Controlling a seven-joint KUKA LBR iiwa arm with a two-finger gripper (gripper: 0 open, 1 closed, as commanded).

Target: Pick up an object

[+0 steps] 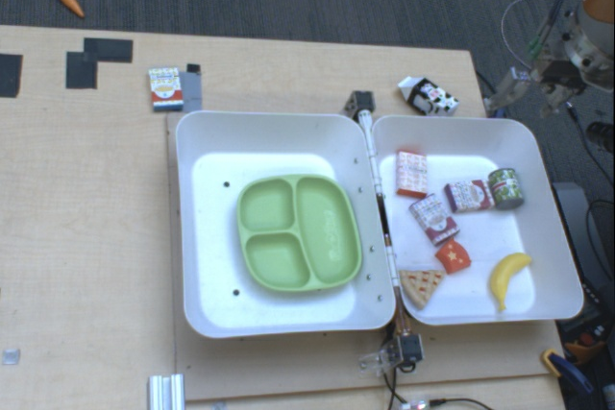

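Camera view, left to right: left bin point(197, 235) holding green divided plate point(299, 233); right bin point(548, 206) holding candidate objects: red-white carton point(411, 174), pizza slice point(421, 285), green can point(504, 188), banana point(506, 278). Risk: packets crowded near centre, grasp may clip neighbour. Gripper point(557, 77) beyond bin's far right corner, clear of objects; opening cannot be judged, nothing visibly held.

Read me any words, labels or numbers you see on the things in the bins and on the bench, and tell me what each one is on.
None can be read.
Red and white carton in the right bin: print too blurred.
Two maroon packets: labels blurred.
Green can: label too small.
Small box on the bench: picture and print, unreadable.
Black and white pack behind the bins: unreadable.
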